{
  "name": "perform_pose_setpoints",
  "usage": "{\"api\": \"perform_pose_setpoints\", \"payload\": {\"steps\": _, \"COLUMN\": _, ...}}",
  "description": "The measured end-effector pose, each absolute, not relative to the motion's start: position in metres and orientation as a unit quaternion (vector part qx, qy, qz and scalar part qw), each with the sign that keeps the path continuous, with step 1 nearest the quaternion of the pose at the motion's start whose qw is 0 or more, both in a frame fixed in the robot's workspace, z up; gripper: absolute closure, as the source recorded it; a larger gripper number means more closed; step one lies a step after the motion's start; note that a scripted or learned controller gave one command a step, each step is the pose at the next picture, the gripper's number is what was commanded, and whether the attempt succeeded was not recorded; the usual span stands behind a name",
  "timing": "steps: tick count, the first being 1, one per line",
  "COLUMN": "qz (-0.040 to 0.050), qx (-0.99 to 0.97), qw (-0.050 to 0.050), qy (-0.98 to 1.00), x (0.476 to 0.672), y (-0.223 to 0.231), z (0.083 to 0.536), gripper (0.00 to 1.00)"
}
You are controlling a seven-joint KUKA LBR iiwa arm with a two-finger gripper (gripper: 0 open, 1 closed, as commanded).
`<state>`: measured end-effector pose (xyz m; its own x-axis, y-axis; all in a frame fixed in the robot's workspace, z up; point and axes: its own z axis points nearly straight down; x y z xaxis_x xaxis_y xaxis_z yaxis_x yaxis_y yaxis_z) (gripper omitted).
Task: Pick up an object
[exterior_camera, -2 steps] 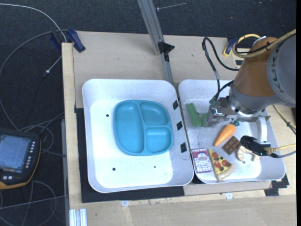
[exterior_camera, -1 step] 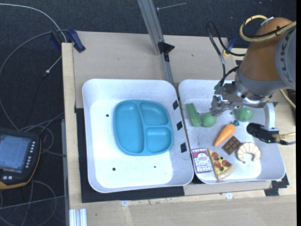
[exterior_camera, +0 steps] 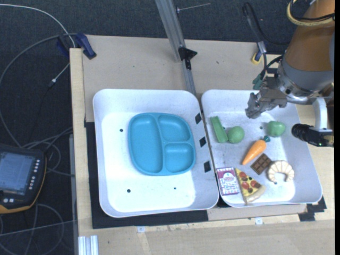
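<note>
The right bin (exterior_camera: 297, 195) holds several toy foods. A green block (exterior_camera: 218, 129) and a green ball (exterior_camera: 235, 135) lie at its left, a green pepper-like piece (exterior_camera: 275, 127) to the right, and an orange carrot (exterior_camera: 254, 152) in the middle. Near the front are a brown chocolate piece (exterior_camera: 261, 164), a croissant (exterior_camera: 280, 171), a pizza slice (exterior_camera: 249, 186) and a pink card (exterior_camera: 227, 181). My gripper (exterior_camera: 255, 109) hangs over the bin's back part, above and between the green ball and the pepper piece, with nothing seen in it.
The left bin (exterior_camera: 111, 190) holds a blue divided plate (exterior_camera: 161, 143). A metal pole (exterior_camera: 172, 23) slants up from the back between the bins. A black part (exterior_camera: 311, 134) juts in at the right edge. A pendant (exterior_camera: 18, 177) and cables lie left of the bench.
</note>
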<state>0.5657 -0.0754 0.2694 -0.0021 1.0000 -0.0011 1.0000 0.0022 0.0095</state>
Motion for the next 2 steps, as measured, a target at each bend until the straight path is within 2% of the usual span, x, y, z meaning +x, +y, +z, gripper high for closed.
{"api": "perform_pose_setpoints", "payload": {"steps": 1, "qz": 0.0009, "qx": 0.705, "qw": 0.0, "qy": 0.709, "x": 0.569, "y": -0.033, "z": 0.265, "gripper": 1.0}}
{"api": "perform_pose_setpoints", "payload": {"steps": 2, "qz": 0.0017, "qx": 0.705, "qw": 0.0, "qy": 0.71, "x": 0.572, "y": 0.021, "z": 0.269, "gripper": 1.0}}
